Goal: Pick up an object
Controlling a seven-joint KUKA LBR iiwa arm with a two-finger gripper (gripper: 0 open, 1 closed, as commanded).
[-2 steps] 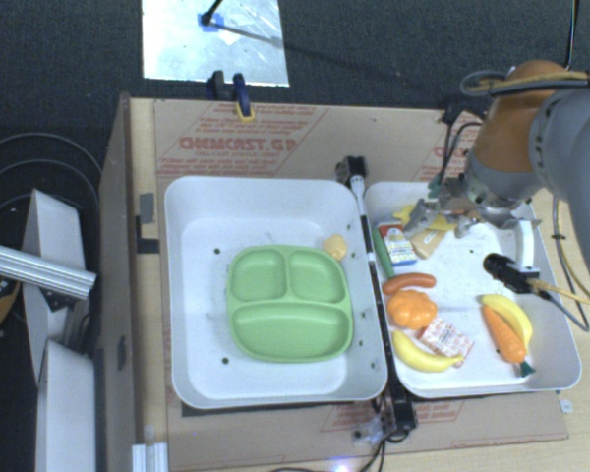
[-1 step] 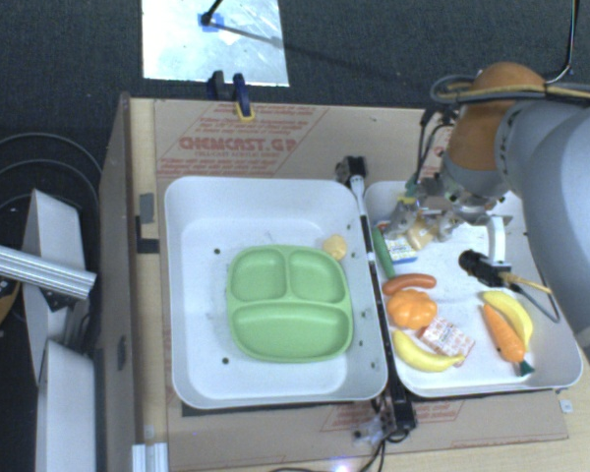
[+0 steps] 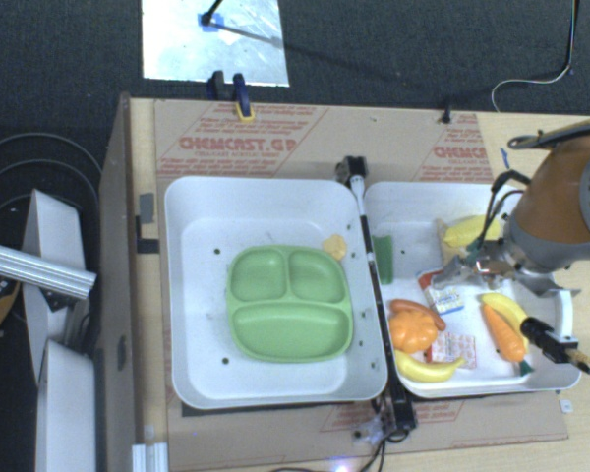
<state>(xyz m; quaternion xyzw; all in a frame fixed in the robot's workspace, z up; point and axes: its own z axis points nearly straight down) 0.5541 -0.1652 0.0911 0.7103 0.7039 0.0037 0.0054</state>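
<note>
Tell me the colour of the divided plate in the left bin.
Light green; the plate shows plainly in the camera view.

The scene was brightly and evenly lit from above, with cool, slightly bluish light. The two white bins (image 3: 192, 293) were close to washed out, their walls showing little shading. A shiny sheet (image 3: 214, 28) on the dark floor (image 3: 393, 28) threw back strong glare. Shadows were soft and short, falling just beneath the green divided plate (image 3: 290, 301) and along the bin rims. The picture was low in resolution and slightly soft throughout; the printing on the cardboard (image 3: 236, 131) was blurred. The floor was grainy.
</note>
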